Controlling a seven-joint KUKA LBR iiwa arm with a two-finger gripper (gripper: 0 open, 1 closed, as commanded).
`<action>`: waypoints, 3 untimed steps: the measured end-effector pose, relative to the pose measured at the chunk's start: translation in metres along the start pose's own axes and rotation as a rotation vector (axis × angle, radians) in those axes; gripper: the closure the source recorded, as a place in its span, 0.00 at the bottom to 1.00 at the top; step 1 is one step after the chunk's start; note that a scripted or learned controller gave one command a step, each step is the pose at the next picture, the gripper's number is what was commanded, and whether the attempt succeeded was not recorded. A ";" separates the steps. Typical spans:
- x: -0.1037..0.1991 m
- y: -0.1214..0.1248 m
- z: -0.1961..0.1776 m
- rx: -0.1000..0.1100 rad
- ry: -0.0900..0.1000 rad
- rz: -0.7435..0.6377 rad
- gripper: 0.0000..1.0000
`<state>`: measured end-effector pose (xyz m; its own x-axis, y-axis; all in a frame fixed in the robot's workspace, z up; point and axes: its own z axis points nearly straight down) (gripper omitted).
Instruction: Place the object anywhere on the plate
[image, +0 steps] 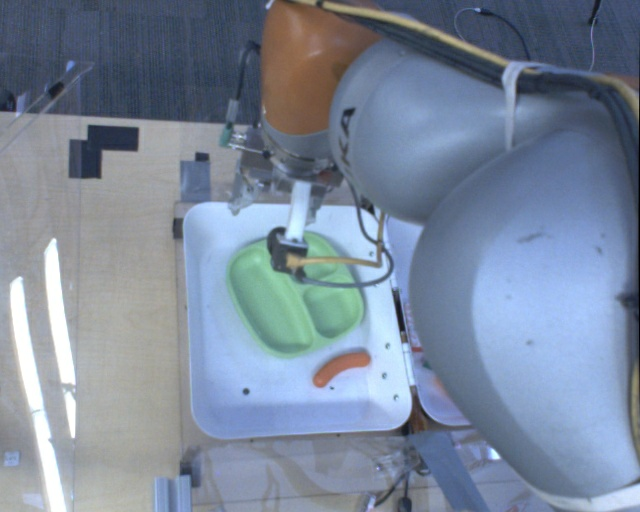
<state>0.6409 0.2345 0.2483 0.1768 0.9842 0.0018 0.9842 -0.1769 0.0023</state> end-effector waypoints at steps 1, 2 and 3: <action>0.001 0.029 -0.186 -0.007 0.006 0.476 0.00; 0.001 0.028 -0.185 -0.005 0.004 0.475 0.00; 0.005 0.025 -0.172 -0.001 0.004 0.629 0.00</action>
<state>0.6664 0.2347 0.4205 0.7222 0.6916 0.0067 0.6916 -0.7223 0.0007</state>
